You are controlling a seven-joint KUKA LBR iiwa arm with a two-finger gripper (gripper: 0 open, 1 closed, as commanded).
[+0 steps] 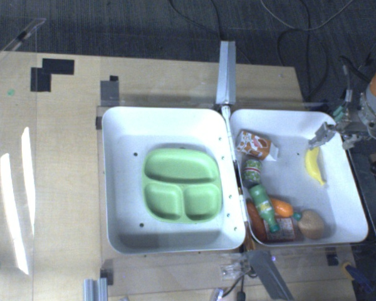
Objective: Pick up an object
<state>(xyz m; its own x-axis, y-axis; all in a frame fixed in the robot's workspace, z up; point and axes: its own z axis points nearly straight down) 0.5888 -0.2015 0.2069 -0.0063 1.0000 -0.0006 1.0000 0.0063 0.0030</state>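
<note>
Arm's grey wrist w/ orange band is coming in from the right edge, and the pincer (pixel 324 135) is hanging over the upper right corner of the right shallow white plastic bin (pixel 282 119). Can't tell if the pincer tips are apart or together; too small and blurred at this angle. Nothing is showing between them, so not calling it a hold.

Nearest candidate: small yellow banana (pixel 314 165), lying on the bin floor just below and slightly left of the pincer in view, i.e. toward the front of the desk. Its long axis is running roughly top-to-bottom in frame, w/ a slight curve. Looks apart from the pincer, not touching, but close.

My read: the next move is turning on a short drop plus a small shift toward the front, w/ the tips closing across the banana's short axis.

Other stuff is sitting along the bin's left wall and front: orange-white snack packet (pixel 254 145), green plastic bottle (pixel 264 207), all well apart from the pincer.

Left bin is holding a green three-compartment tray (pixel 180 184); not relevant for now.
</note>
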